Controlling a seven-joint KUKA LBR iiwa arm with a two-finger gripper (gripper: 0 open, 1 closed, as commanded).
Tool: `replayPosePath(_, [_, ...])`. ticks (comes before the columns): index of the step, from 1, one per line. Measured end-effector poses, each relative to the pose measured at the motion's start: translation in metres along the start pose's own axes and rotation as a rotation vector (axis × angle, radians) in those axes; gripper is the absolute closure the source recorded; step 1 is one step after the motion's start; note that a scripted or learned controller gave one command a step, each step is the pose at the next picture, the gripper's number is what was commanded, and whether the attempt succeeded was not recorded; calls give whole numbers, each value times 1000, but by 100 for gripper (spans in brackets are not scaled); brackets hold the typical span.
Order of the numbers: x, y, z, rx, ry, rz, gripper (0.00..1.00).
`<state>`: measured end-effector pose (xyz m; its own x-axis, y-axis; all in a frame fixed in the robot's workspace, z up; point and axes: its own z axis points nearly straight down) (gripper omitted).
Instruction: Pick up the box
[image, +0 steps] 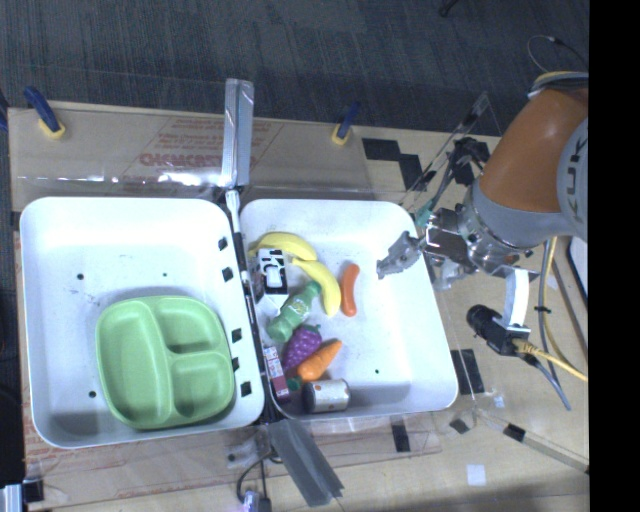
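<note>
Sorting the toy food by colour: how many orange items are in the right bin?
2. One orange sausage-shaped piece lies right of the banana; a carrot sits beside the purple grapes, above the can. Others may be hidden beneath.

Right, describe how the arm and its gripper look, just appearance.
The thick grey arm carries a broad orange band above the wrist, with part of dark lettering showing on the grey casing at the right. The metal two-finger gripper is silvery grey with dark fittings. Thin dark cables run near the wrist, and a yellow cable trails below.

The grey arm with its orange band (535, 150) reaches in from the right, its two-finger gripper (395, 257) hanging low, pointing left.
</note>
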<state>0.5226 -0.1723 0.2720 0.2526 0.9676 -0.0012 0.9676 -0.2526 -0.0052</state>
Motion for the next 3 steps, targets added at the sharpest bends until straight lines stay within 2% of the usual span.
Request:
replayPosePath(1, [1,-46,142,0,1,-66,0])
replayPosePath(2, [58,33,181,0,0,43,0])
replayPosePath(3, [-35,-31,181,-2,2,96,0])
